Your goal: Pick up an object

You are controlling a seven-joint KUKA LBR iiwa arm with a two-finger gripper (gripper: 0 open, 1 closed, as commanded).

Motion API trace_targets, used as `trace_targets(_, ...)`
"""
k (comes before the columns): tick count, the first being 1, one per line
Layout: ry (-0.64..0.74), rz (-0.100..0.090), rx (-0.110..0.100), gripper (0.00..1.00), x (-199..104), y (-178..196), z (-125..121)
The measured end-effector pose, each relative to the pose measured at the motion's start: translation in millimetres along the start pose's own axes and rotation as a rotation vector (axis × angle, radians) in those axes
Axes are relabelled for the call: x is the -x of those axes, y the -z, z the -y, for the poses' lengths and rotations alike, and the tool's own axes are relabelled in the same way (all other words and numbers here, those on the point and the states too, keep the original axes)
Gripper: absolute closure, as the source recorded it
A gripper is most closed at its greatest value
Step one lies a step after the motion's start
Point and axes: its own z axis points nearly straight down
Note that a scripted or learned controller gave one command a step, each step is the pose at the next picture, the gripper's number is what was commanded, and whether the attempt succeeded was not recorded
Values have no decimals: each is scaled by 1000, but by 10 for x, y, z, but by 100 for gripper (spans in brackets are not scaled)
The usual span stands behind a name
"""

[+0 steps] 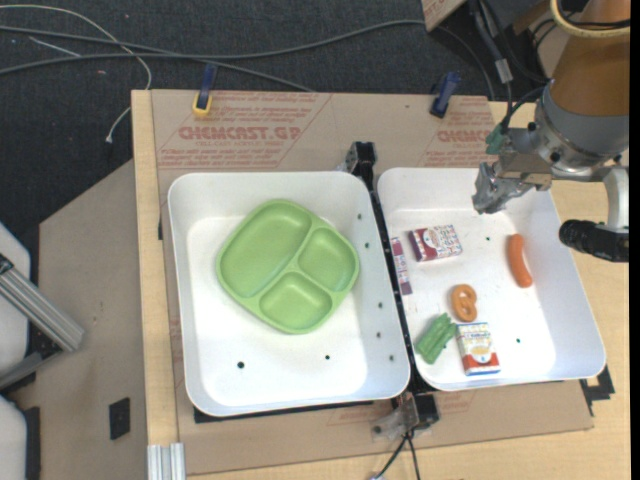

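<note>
"CHEMCAST GP" on cardboard sheet [240, 128]

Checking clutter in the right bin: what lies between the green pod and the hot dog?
In the camera view, the pretzel lies between the green pod and hot dog.

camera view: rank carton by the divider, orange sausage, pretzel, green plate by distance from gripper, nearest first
From the gripper, over the right bin's far end:
1. Maroon-and-white carton, right bin, near the divider.
2. Orange sausage, right bin, toward the arm's side; only slightly farther than the carton.
3. Pretzel, right bin, middle.
4. Green divided plate, left bin.
</note>
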Motion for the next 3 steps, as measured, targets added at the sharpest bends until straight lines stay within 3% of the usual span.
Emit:
trace_targets(1, 0, 1, 1, 100, -481, -33, -94)
trace_targets(3, 0, 0, -3, 100, -1501, -502, -212)
